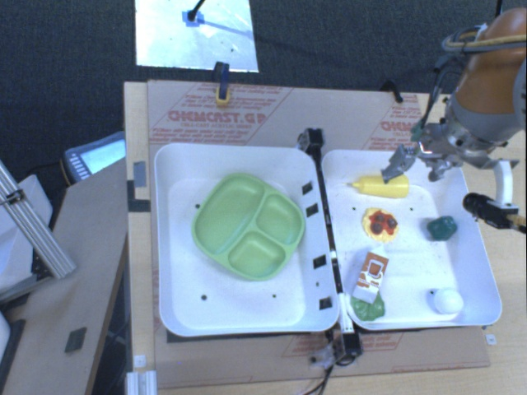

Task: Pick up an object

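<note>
The right bin [486, 303] holds a yellow squeeze bottle [383, 187] lying on its side near the back wall. In front of it are a small toy pizza [380, 224], a dark green lump [441, 228], a white ball [447, 301], a red-and-white carton [370, 276] and a green leafy piece [367, 308]. My gripper [418, 164] hangs open over the back of this bin, just above and right of the bottle. Its left finger [398, 164] is close to the bottle's right end, and nothing is between the fingers.
The left bin [173, 303] holds a light green divided plate [249, 225]. A black-clipped divider [323, 220] runs between the bins. The bins rest on a cardboard sheet [247, 113], with a yellow clamp [222, 95] at its back edge.
</note>
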Controlling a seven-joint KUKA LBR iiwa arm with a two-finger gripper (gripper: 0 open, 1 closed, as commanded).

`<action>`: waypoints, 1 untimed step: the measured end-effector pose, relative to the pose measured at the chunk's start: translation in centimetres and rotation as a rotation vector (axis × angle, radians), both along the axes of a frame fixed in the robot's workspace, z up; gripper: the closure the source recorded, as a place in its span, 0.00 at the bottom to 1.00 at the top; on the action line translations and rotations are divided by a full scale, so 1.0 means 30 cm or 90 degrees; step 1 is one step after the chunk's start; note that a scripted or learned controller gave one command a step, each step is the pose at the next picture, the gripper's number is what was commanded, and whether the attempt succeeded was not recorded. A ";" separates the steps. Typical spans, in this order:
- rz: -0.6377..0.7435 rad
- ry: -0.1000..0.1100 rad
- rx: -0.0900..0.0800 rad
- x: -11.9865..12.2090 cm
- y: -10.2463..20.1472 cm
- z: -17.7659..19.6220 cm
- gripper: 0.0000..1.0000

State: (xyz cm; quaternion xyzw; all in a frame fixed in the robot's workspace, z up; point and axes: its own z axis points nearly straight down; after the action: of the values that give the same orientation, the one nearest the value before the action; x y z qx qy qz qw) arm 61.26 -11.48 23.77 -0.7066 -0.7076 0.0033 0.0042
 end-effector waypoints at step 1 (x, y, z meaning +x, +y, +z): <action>0.001 -0.007 -0.001 0.008 0.001 0.023 0.00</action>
State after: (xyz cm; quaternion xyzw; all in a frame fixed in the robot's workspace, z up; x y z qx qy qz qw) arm 61.49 -11.46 24.46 -0.7059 -0.7084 -0.0003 -0.0004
